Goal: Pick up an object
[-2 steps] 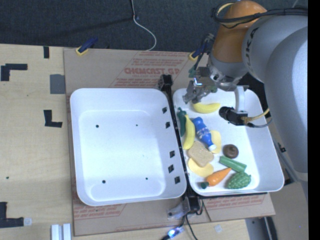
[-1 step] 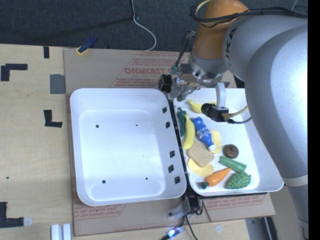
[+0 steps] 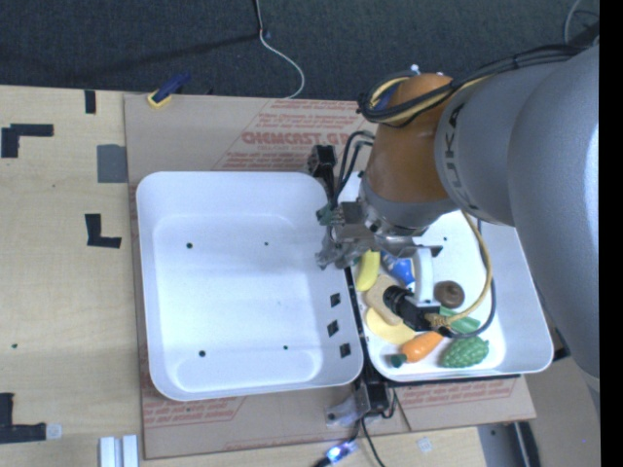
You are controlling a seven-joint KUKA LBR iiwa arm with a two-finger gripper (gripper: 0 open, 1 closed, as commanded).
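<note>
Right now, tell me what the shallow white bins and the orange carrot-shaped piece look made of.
Shallow white bins: likely moulded plastic, smooth with a soft sheen and rounded corners. Orange carrot-shaped piece: probably toy plastic or rubber, uniformly bright; too small to be sure.

You have two smooth white plastic bins, the left bin (image 3: 234,280) and the right bin (image 3: 516,329), both with a soft sheen, resting on matt brown cardboard (image 3: 282,139) printed in red over a pale wood-look table (image 3: 58,261). Your arm's grey shell (image 3: 535,134) looks like smooth satin plastic or painted metal, its orange band (image 3: 414,154) glossy. The toy carrot (image 3: 424,345) looks like shiny plastic; the green piece (image 3: 463,352) beside it is bumpy and matt.
</note>
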